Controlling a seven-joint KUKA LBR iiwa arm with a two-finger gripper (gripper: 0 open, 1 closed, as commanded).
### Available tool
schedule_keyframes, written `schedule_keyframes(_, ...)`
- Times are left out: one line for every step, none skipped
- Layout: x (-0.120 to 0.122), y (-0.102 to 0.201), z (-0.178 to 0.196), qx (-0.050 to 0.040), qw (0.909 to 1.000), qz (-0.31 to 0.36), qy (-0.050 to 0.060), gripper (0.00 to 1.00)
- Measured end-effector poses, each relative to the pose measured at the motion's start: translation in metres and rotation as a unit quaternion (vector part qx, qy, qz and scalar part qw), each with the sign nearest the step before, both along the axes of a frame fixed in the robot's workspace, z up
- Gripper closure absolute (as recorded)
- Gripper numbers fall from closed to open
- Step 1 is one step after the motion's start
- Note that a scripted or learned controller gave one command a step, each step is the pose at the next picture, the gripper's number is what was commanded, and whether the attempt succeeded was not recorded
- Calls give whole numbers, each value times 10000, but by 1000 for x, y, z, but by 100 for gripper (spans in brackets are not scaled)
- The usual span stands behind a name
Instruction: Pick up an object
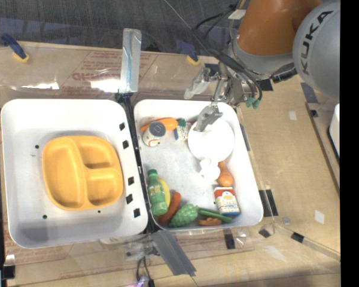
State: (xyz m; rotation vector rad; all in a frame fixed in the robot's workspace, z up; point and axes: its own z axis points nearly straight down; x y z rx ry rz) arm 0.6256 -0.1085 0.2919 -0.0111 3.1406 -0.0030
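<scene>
My gripper (208,117) hangs low over the far side of the right bin (251,178), just above the far rim of a round white plate (212,141). Nothing shows as held in it. Left of the plate lie an orange toy (162,126), a white and brown ball (152,138) and a small green can (180,130). Below the plate sit a small white cup (208,170), an orange egg (226,177) and a red-capped bottle (227,201). At the near edge lie a green bottle (157,195), a banana (164,189), a red pepper (173,204), broccoli (184,215) and a cucumber (216,214).
The left bin (18,136) holds a yellow divided tray (82,172). A silver tape strip (131,58) stands behind the wall between the bins. The arm's orange band (269,17) and cables loom above the right bin's far right corner.
</scene>
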Motion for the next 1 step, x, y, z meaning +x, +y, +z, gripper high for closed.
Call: schedule_keyframes(-79, -64, -105, 10, 9987, -503, 47, 0)
